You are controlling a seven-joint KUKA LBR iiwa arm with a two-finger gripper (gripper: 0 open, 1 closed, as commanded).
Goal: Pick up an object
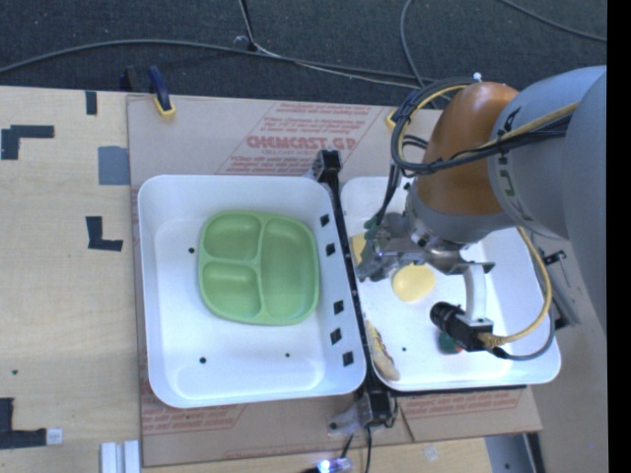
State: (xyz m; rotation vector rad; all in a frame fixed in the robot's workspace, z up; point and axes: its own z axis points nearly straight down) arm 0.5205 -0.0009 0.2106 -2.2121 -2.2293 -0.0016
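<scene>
Arm appearance, overhead camera.
I see the arm (552,156) as smooth rounded grey casing with a glossy orange band (468,151) above the wrist. Black and yellow cables loop round the band and trail down the right side to a small black fitting (452,320); the wrist hardware is grey metal.

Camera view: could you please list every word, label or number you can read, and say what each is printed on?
"CHEMCAST GP" in red, on the brown board under the bins.
More red print in repeated lines above and beside it: too small and blurred to read.
Red print on the board's lower edge: unreadable.
</scene>
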